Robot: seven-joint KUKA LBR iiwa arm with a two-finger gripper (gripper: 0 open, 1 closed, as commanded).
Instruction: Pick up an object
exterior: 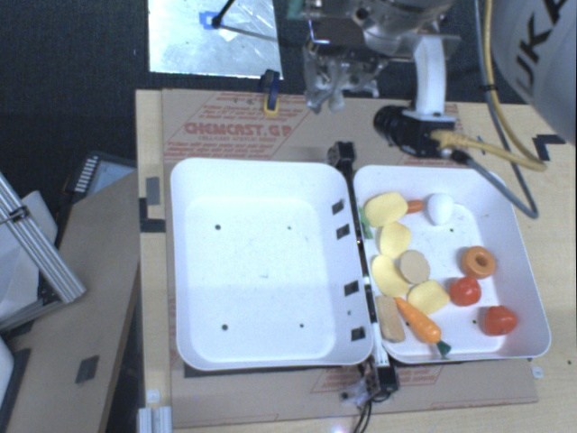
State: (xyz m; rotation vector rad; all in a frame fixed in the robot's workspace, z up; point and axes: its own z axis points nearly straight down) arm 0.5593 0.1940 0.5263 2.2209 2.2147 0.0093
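The gripper [326,87] hangs high at twelve o'clock, beyond the bins' far edge and over the cardboard sheet [236,126] printed in red; whether it is clenched or released cannot be told from here, and nothing shows in its grasp. On the bench, the left bin [194,183] shows bare white floor. The right bin [518,242] carries the toy food: a carrot [420,322] at six o'clock, a white egg [440,207] at twelve, an orange ring [478,262] at three, two tomatoes [466,290] toward four, yellow pieces [385,209] along the nine o'clock side. A shiny metal plate [185,25] lies on dark floor at eleven o'clock of the scene, a yellow cable [505,152] trailing at two.
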